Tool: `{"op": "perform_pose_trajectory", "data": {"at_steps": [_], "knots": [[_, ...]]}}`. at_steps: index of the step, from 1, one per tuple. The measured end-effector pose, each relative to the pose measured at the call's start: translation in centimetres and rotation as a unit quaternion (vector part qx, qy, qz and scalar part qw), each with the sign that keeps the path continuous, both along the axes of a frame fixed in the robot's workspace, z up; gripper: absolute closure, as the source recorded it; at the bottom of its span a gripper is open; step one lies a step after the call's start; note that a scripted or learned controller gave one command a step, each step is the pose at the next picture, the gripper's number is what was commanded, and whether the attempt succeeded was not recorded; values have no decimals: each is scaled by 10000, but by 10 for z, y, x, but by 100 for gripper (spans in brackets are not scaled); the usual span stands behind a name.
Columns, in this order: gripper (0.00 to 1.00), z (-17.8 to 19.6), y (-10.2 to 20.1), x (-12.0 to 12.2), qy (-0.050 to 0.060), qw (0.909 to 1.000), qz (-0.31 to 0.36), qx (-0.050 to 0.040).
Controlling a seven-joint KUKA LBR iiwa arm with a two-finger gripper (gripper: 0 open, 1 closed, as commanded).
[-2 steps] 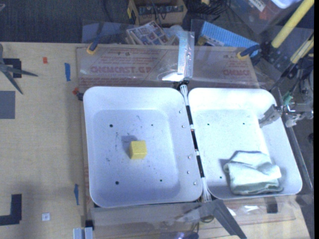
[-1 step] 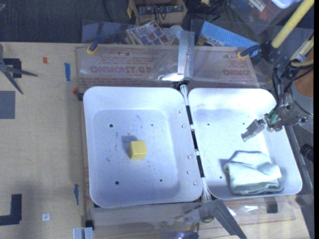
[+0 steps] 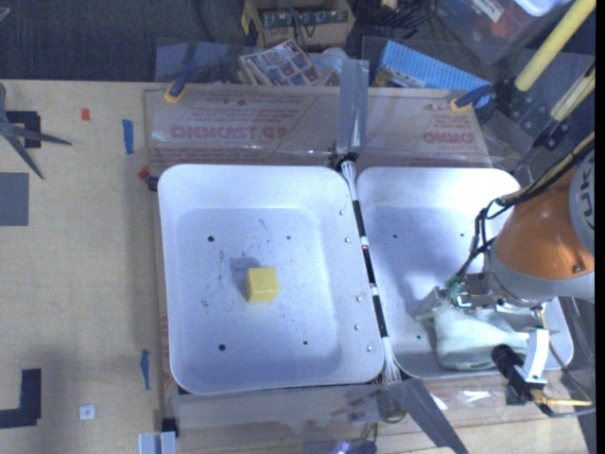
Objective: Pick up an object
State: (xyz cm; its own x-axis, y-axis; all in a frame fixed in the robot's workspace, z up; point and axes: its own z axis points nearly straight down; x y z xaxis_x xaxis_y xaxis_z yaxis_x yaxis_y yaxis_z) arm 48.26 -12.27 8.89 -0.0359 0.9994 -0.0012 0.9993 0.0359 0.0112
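White, soft-looking lump [image 3: 470, 340] lies at the near edge of the right bin [image 3: 416, 206], directly under the gripper [image 3: 477, 312], whose opening cannot be told and which shows no object held. Judged stage: descent to grasp; next, closing on the lump and lifting straight up. Farther left, a yellow block [image 3: 262, 284] sits mid-floor in the left bin [image 3: 189, 197].

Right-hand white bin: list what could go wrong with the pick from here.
1. The gripper sits low over the pale, off-white lumpy object near the front wall of the right-hand white bin; it may push the object against that wall rather than lift it.
2. The object is nearly the bin's colour, so its edges are hard to judge.
3. The small yellow cube lies in the left-hand white bin, apart from the gripper.
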Motion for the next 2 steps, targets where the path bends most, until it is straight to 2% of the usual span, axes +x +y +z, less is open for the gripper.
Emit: {"op": "perform_pose_trajectory", "data": {"at_steps": [1,2], "knots": [[0,0,-15,0,3,9854,1700,-16],[100,11,-16,1,-29,9857,1685,-31]]}}
